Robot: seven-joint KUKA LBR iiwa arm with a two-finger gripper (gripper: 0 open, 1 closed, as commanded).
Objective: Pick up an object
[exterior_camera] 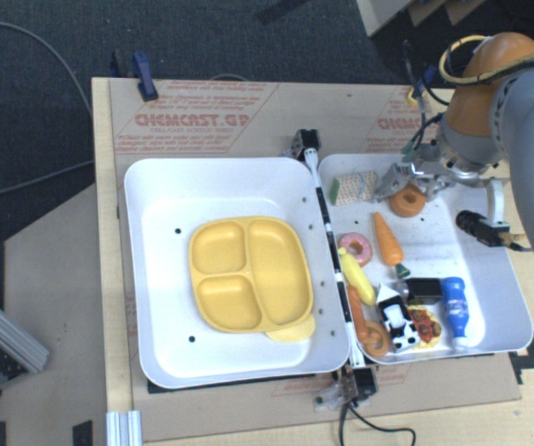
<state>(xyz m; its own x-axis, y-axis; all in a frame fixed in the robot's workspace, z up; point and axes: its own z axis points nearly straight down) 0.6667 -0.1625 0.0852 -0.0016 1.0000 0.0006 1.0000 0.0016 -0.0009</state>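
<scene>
The claw (413, 182) sits over the far part of the right bin (513, 286), w/ the grey arm and its orange band coming in from the right. Can't tell whether the claw is released or clenched; the angle hides it. Directly below it, touching or nearly so, is a brown round toy (408, 203), resting near the bin's back wall. Whether it's actually gripped is not readable.

Other stuff in the right bin:
- a green-and-white mesh piece (355, 187) in the far-left corner, just left of the brown round toy
- an orange carrot (387, 238) lying lengthwise toward the middle
- a pink donut (355, 247) by the left wall, w/ a yellow banana (358, 277) just nearer the camera
- a small black block (423, 289), approx. centre, beside a blue bottle (454, 309) on its right
- a black-and-white cow figure (395, 323) and a red-and-yellow piece (424, 325) at the near edge, close together
- a tan curved item (371, 334) in the near-left corner

The left bin (155, 249) holds a yellow divided plate (248, 277), lying flat, roughly centred. Both bins sit side by side on the desk (201, 110), which has red lettering printed on it.
</scene>
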